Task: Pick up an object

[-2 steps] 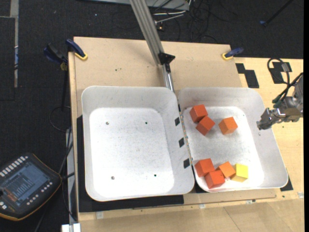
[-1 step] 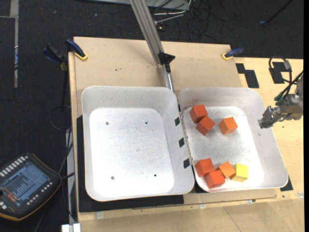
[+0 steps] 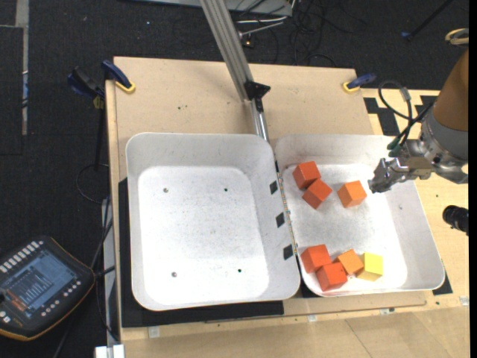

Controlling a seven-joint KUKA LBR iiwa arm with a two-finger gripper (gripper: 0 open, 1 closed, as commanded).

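Note:
The right bin holds several small blocks. Two red-orange blocks and an orange block lie in its upper half. Near its front edge sit two more red blocks, an orange block and a yellow block. My gripper hangs over the right bin's upper right part, just right of the orange block and apart from it. Nothing shows between its fingers.
The left bin lies beside the right one, sharing a middle rim. A metal pole slants down from the top to the bins' junction. Clamps sit at the board's back corners. A teach pendant lies at the lower left.

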